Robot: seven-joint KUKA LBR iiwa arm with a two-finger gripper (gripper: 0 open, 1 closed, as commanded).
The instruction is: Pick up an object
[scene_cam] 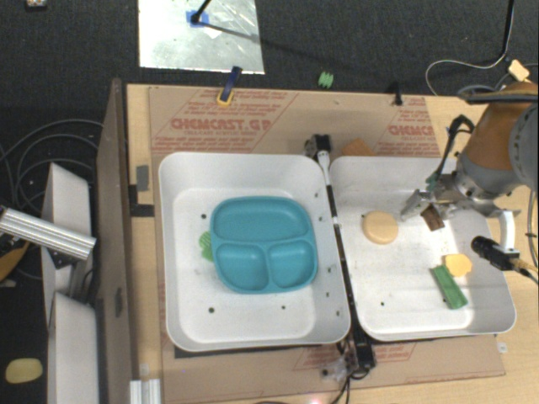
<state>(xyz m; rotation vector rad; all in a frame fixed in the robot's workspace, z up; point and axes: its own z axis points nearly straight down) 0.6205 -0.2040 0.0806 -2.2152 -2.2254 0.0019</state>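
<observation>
The pincer (431, 209) hangs low over the right-hand bin (396, 310), up toward its far right part, with the grey arm (497, 154) and its orange band coming in behind it from the right. From here I cannot tell how the pincer is set; something small and brown sits right at its tip, but whether that is a part of the tool or a thing in its grasp I cannot make out. Just to the pincer's left, lying on the bin floor and apart from it, is a round tan disc (380, 227). Nearer to me than the pincer and a little to its right lies a small yellow piece (458, 264), and touching that, on its left and nearer side, a green stick (449, 287) lies at a slant. Well off to the pincer's left, past the divide where the two bins meet, the left-hand bin (189, 310) holds a teal divided plate (263, 242) with three compartments, lying flat. A bit of green (205, 243) peeks out from under that plate's left edge, on the side farthest from the pincer. Both bins rest on a brown board (253, 116) with red lettering that runs beyond the pincer.
</observation>
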